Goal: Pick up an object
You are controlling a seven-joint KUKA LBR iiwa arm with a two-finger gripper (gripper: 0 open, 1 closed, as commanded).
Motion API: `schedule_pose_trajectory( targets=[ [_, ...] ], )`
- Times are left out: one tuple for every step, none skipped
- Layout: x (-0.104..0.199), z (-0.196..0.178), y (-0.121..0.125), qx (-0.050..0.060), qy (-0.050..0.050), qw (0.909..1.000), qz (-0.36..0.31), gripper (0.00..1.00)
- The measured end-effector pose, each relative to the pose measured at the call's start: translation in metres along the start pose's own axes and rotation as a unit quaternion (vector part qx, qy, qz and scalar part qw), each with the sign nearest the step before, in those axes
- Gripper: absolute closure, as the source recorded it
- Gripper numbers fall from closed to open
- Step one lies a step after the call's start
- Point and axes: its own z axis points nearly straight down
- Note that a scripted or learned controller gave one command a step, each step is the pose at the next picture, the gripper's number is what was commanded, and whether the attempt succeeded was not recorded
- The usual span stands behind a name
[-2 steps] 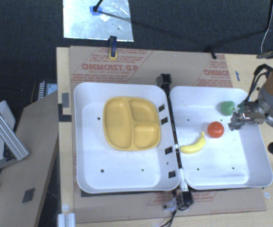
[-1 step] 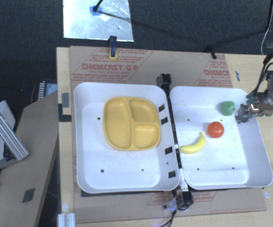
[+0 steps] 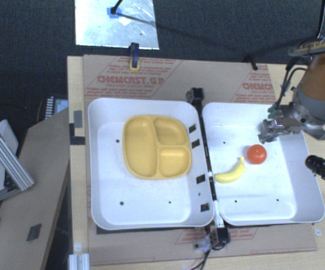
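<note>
In the right shallow white bin [image 3: 297,207], the two-finger gripper [image 3: 269,131], its state impossible to tell, hangs just above the small red-orange ball [image 3: 256,154] beside the yellow plastic banana [image 3: 231,172].

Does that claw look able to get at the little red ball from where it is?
Probably yes. The claw hangs just above the red ball in the right bin, with bare floor between them. The banana lies on the ball's far side, out of the way.

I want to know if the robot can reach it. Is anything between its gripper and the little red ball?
No. In the camera view, just bare white bin floor lies between the gripper and the small red ball.
</note>
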Motion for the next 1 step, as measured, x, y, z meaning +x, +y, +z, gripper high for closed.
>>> schedule_pose_trajectory(
  targets=[
    [0.0542, -0.0004, 0.0297, -0.001, 0.0, 1.0, 0.0, 1.0]
  ],
)
